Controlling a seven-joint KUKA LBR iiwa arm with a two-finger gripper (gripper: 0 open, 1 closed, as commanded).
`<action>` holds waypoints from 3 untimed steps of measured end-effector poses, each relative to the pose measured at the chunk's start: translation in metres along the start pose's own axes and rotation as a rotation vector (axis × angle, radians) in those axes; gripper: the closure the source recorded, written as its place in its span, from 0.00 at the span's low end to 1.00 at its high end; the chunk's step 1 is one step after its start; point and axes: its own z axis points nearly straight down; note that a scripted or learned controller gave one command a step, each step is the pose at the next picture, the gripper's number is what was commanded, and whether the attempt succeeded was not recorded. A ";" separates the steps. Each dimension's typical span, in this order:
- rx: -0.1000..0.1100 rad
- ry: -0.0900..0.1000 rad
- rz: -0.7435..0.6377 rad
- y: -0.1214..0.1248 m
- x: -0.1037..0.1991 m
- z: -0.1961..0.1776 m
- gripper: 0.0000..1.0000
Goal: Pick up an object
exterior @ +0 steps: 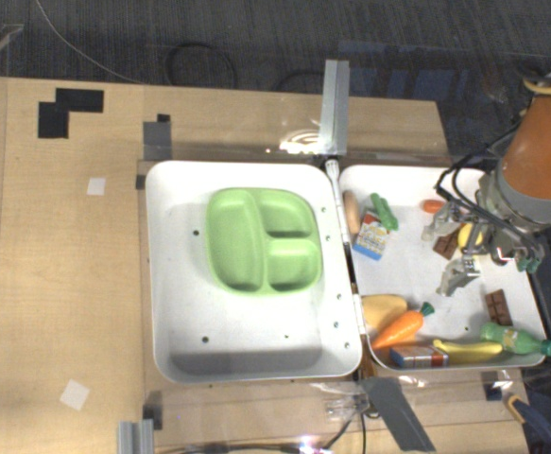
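Banana [467, 350] sits nearest; my pincer [461, 274] hangs above the right bin [403, 189], can't tell its state, so I'd centre first.

The right bin [417, 180] holds the pickable items. Along its front wall lie a carrot [398, 329], a yellow banana [466, 350] and a green bottle [513, 340], close together, with a pale yellow piece [385, 307] touching the carrot's upper side. A small brown block [498, 306] sits by the right wall. Near the left wall are a tan stick [352, 213], a green piece [383, 210] and a small carton [371, 238].
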 end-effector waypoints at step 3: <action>0.003 -0.007 -0.832 -0.002 -0.082 0.125 0.00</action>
